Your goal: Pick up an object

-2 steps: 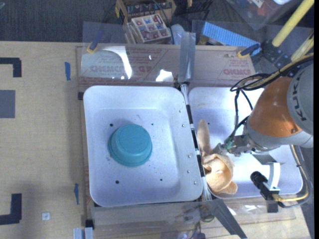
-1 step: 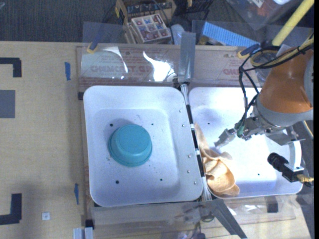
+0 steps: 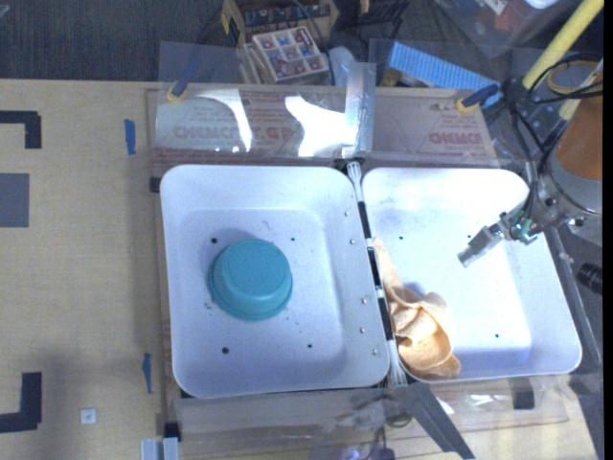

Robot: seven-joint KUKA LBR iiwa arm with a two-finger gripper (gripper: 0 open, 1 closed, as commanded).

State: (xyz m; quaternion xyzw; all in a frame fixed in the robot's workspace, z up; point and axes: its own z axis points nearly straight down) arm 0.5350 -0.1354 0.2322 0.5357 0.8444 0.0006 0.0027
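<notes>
Two shallow white bins sit side by side on the table (image 3: 67,286), touching along a middle seam. The left bin (image 3: 192,199) holds one thing, a blue bowl (image 3: 251,278) that lies upside down on the flat floor, a little left of the center and apart from all four walls. The right bin (image 3: 546,353) holds one crumpled tan object (image 3: 421,332), maybe a bag or a soft toy; I cannot tell which. It lies in the near left corner, pressed against the wall at the seam and close to the front wall, and a thin part of it goes up along that wall. The gripper (image 3: 476,248) is over the right bin, right of its center and nearer the right wall, well apart from the tan object. Its tip points to the left and is blurred, so I cannot tell how far it is open, and nothing is seen between its fingers. The middle and far part of the right bin floor is bare white, with a few small dark dots. The bowl has free floor on every side. Behind the bins stands a low cardboard wall (image 3: 326,127) with shiny tape.
</notes>
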